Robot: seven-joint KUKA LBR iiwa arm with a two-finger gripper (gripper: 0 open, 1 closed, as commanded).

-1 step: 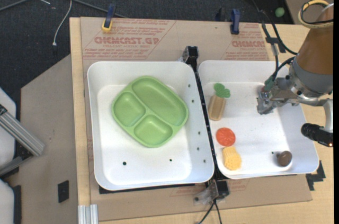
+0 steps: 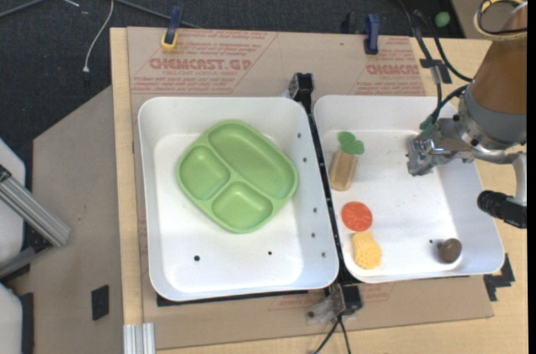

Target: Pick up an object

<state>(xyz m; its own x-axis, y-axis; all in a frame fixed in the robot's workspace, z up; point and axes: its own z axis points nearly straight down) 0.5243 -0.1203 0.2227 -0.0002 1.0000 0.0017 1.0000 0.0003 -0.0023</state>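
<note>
While you watch the arm reach in from the right, read the scene off these lines.

Arm: you see the grey wrist with its orange band over the right bin, along that bin's right side.
Gripper: the gripper hangs over bare white floor in the upper right part of the right bin; you cannot tell from this angle whether its fingers are spread or pressed together, and nothing shows between them.
Tan block: the tan block lies near the right bin's left wall, its long axis running nearly up and down the view, top end leaning slightly right.
Green piece: a small green piece touches the block's upper end.
Red disc: the red disc lies flat below the block, apart from it.
Yellow piece: the yellow piece sits just below the disc, near the front wall, long axis roughly up and down the view.
Brown piece: a small brown piece rests in the front right corner, well apart from the rest.
In the way: open floor lies between the gripper and the left-hand row of objects.
Left bin: the left bin holds a green divided plate, turned at a slant.
Divider: black clips sit where the two bins meet.
</note>
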